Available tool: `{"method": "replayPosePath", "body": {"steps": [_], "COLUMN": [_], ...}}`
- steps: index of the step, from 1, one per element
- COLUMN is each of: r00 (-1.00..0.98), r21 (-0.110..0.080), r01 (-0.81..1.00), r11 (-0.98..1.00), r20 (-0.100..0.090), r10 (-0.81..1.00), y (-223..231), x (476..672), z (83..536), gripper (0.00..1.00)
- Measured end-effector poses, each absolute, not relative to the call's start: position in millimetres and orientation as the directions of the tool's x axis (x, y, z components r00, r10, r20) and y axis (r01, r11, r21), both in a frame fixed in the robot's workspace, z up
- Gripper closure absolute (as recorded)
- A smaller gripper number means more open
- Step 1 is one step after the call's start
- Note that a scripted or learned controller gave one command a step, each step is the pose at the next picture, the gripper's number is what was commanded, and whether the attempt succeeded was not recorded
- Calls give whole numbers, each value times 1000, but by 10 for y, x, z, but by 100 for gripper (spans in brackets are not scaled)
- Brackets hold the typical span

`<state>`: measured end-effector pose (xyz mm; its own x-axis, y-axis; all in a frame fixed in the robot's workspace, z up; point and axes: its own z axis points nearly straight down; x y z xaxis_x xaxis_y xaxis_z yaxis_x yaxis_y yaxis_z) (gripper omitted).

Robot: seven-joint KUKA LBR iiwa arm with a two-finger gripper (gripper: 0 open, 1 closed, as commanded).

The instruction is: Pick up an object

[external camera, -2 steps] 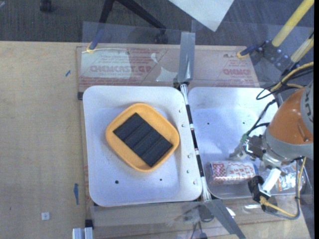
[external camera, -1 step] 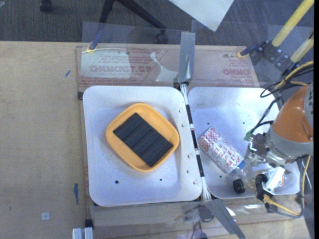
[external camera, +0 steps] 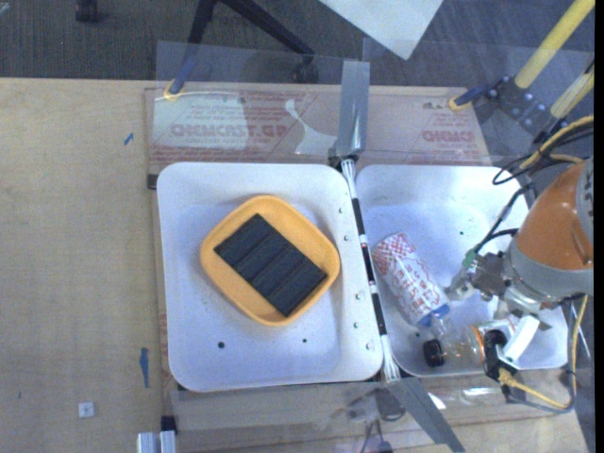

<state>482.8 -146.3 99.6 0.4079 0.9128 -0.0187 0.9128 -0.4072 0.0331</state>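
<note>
A clear plastic bottle (external camera: 409, 279) with a red-and-white label lies at a slant in the right bin (external camera: 425, 196), its neck pointing toward the front wall. A small black round thing (external camera: 433, 352) rests just in front of the neck. My gripper (external camera: 469, 276) hangs low over the right bin's right half, just to the right of the bottle, below the orange band of the arm (external camera: 557, 229). In the left bin (external camera: 189, 338) a yellow tray (external camera: 226, 281) holds a black ribbed slab (external camera: 271, 263).
The divider between the two bins (external camera: 363, 272) runs just left of the bottle. A clear film and a taped board (external camera: 245, 125) lie behind the bins. Yellow cables (external camera: 538, 399) trail along the right bin's front right corner.
</note>
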Motion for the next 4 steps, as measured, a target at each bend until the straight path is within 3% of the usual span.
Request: {"method": "replayPosePath", "body": {"steps": [1, 2, 3, 4], "r00": [551, 633, 633, 354], "r21": [9, -2, -3, 2], "r01": [834, 774, 774, 935], "r11": [-551, -633, -633, -354], "r20": [1, -2, -2, 1], "r10": [835, 774, 774, 935], "y": [-1432, -1277, -1276, -1080], "x": [4909, 5235, 5234, 4800], "z": [882, 2315, 2314, 1510], "gripper": [0, 0, 0, 0]}}
